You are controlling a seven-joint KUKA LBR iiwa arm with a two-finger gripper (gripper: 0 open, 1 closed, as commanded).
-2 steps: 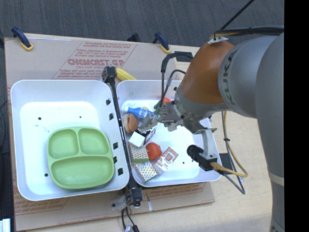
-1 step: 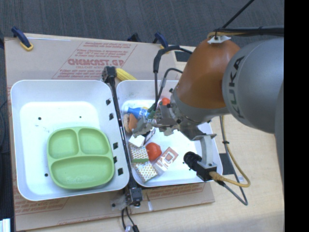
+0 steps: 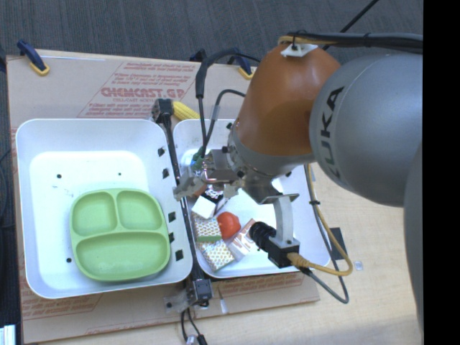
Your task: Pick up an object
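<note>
Camera view: two shallow white plastic bins are seen on a printed cardboard sheet [image 3: 144, 85] over a tan bench, dark carpet behind. A pale green three-compartment plastic tray [image 3: 118, 233] lies in the left bin [image 3: 43, 157]. A red rounded object [image 3: 228, 224], white block [image 3: 204, 207] and patterned packets [image 3: 214, 244] are clustered in the right bin [image 3: 316, 254]. The gripper [image 3: 208, 178] is positioned just above them; whether it is clenched cannot be told.
</note>
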